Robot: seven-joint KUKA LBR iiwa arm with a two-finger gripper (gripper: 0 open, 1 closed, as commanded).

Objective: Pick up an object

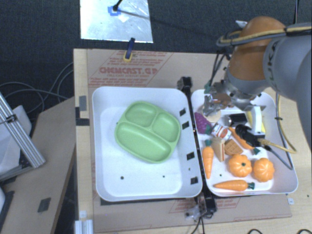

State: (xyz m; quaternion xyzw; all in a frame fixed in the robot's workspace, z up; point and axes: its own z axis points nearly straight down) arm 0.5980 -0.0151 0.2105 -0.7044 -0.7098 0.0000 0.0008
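**A:** What lay in the left bin (105,179)?

**B:** A green divided plate (148,130), three compartments, resting flat a little above the bin's centre.

**A:** And across the black divider (192,130)?

**B:** The right bin (290,179) was crowded with toy food. A purple eggplant (201,123) sat near its left wall; below it a carrot (208,161) pointed down the bin, and a second carrot (233,185) lay crosswise near the front edge. Two small pumpkins (240,165) (263,169) sat side by side just above that one, with a waffle-like cracker (232,148) touching the left pumpkin.

**A:** Where was the gripper (210,104)?

**B:** Down at the right bin's upper left corner, just above the eggplant, under the grey and orange arm (258,48). Whether its fingers were spread or pressed together could not be told, and no object was seen between them.

**A:** Farther right?

**B:** A yellow banana-like piece (257,120) lay by the arm's base.
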